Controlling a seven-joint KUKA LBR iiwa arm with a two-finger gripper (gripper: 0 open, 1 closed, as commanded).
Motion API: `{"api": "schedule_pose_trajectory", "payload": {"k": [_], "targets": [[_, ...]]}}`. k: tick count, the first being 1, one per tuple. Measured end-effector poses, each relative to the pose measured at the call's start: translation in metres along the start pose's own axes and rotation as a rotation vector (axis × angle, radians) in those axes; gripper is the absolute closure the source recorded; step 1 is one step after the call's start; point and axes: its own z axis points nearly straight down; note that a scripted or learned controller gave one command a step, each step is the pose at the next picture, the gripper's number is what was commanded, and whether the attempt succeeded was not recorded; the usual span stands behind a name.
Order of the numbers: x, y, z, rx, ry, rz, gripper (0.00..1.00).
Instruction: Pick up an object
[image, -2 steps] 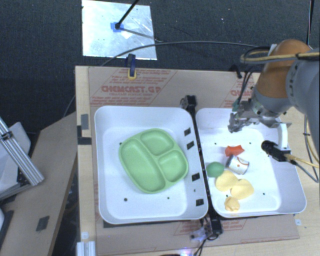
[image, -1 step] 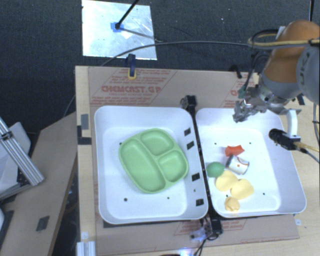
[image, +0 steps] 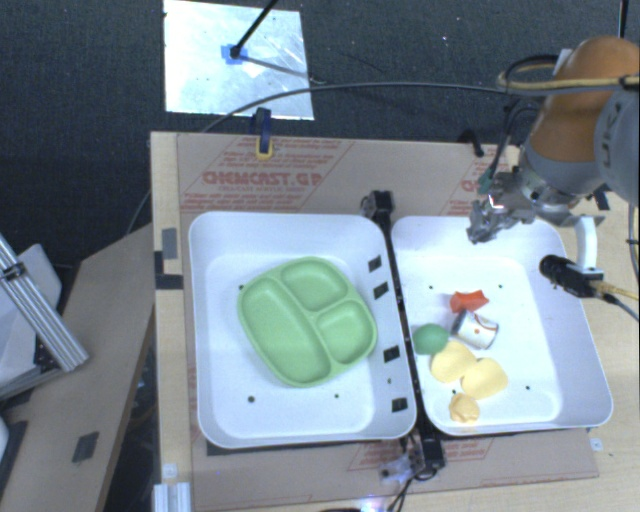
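Arm came in from upper right | pincer (image: 484, 228) hung over far edge of right bin (image: 560, 400), nothing seen betw. its tips, open/shut: couldn't tell | objs clustered lower centre of right bin: orange piece (image: 468, 300), green ball (image: 431, 338), yellow lumps (image: 470, 375) | left bin (image: 215, 400) held green divided tray (image: 306, 320).

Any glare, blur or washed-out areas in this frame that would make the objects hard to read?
Camera view: both white bins are bright and nearly washed out; the silvery sheet at top shows patchy glare; the small toys in the right bin are soft, with vague edges; the gripper is dark and blurred, with little detail; the green tray reads clearly.
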Motion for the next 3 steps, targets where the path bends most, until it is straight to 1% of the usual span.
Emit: {"api": "schedule_pose_trajectory", "payload": {"k": [1, 2, 3], "targets": [[0.04, -0.028, -0.006, 0.002, 0.001, -0.003, 1.0], [0.088, -0.04, -0.012, 0.001, 0.002, -0.004, 1.0], [0.137, -0.072, -0.016, 0.004, 0.002, -0.003, 1.0]]}}
